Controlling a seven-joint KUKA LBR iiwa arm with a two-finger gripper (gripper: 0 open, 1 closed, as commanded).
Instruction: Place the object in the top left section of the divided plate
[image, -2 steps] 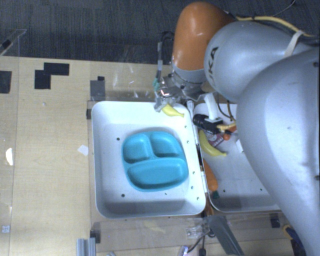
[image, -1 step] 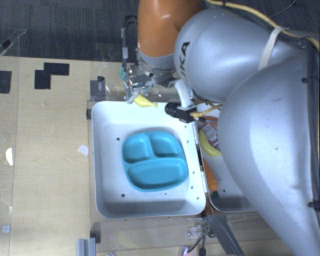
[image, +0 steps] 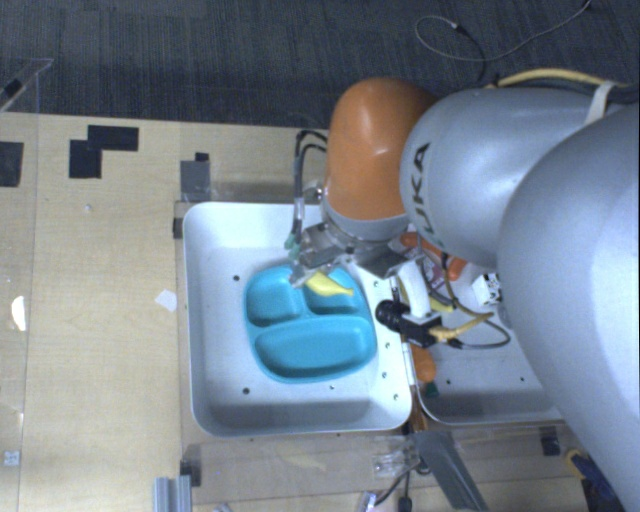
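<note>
A blue divided plate (image: 310, 335) lies in the left white bin (image: 215, 320). It has two small sections at the top and one large section below. A yellow object (image: 329, 285) sits at the upper edge of the plate's top right section. My gripper (image: 308, 262) hangs right over the plate's top rim, just above and to the left of the yellow object and very close to it. Whether the object is in the gripper's hold cannot be made out. The top left section (image: 272, 300) shows bare blue.
The arm's grey and orange body covers most of the right bin (image: 490, 405). A small orange item (image: 426, 366) shows at that bin's left edge. Black cables (image: 420, 322) hang beside the wrist, over the wall between the bins.
</note>
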